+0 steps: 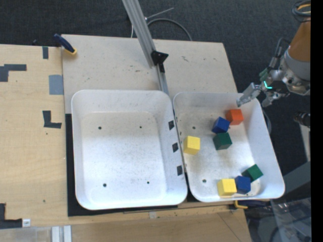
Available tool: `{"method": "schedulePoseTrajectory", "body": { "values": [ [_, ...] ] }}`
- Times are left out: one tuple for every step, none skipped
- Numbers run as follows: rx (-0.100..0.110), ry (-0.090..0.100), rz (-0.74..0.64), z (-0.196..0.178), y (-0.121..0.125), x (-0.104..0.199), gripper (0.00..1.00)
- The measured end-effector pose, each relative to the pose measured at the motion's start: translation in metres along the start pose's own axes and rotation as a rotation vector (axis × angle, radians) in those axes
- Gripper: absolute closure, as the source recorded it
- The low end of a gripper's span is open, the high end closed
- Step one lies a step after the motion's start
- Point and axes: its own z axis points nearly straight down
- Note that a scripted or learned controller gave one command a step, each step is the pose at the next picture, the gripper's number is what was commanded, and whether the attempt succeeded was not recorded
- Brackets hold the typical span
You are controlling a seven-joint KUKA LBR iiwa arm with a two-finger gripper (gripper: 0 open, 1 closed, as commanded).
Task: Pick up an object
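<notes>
Six blocks (221,125) lie in the right bin (270,155); the gripper (255,96) hangs above its far rim, fingers spread, holding nothing.

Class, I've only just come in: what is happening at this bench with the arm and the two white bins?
A robot arm reaches in from the right, its gripper hovering over the upper right rim of the right bin, close to an orange block. Nothing is visibly held. That bin also contains two blue, two green and two yellow blocks. The left bin sits beside it.
</notes>
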Motion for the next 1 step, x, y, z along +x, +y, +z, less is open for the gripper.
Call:
{"method": "schedulePoseTrajectory", "body": {
  "values": [
    [-0.004,-0.002,-0.001,-0.0027,0.0008,0.0,0.0]
  ]
}}
